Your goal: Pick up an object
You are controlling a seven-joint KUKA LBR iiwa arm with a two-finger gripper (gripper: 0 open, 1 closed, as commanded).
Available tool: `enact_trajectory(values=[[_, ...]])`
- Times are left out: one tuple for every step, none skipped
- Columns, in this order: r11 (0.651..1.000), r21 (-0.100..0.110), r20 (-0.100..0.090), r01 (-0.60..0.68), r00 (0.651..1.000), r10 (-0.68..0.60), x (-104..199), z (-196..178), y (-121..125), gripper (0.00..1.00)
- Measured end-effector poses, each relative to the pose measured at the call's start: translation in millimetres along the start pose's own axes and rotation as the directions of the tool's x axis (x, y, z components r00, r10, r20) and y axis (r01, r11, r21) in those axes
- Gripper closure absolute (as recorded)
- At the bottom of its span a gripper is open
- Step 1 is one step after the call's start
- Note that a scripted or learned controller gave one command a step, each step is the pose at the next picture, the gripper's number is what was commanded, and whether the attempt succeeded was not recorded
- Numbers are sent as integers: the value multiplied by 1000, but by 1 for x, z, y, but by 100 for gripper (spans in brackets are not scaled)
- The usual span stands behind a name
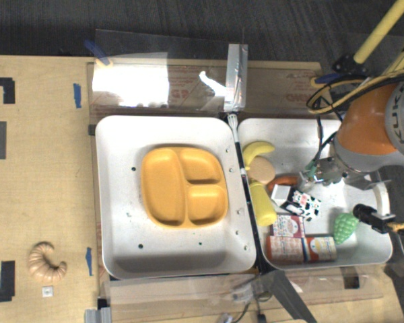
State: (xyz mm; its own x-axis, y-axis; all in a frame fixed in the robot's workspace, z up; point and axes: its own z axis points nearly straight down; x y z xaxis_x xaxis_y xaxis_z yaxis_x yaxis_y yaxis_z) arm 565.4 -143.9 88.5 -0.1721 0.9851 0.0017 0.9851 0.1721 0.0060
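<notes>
The right bin (374, 251) holds several objects. A yellow banana (257, 151) lies at its left wall, with a tan round piece (261, 171) and a yellow cylinder (263, 205) below it. Also there are a black-and-white toy (304, 204), a red-and-white carton (287, 226), a red-and-white tube (301, 249) and a green bumpy toy (345, 227). My gripper (318, 173) hangs low over the bin's middle, just above and to the right of the black-and-white toy, under the orange band (365, 128). Nothing is seen held in it.
The left bin (114, 200) carries a yellow divided tray (184, 185). A tan croissant-shaped toy (47, 262) lies on the bench at the far left. A black part (372, 217) of the arm reaches over the right bin's right side. Cables (337, 86) loop behind the arm.
</notes>
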Motion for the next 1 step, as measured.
enact_trajectory(values=[[1000, 0, 2, -19, 1000, 19, 48, -2, -22, 100]])
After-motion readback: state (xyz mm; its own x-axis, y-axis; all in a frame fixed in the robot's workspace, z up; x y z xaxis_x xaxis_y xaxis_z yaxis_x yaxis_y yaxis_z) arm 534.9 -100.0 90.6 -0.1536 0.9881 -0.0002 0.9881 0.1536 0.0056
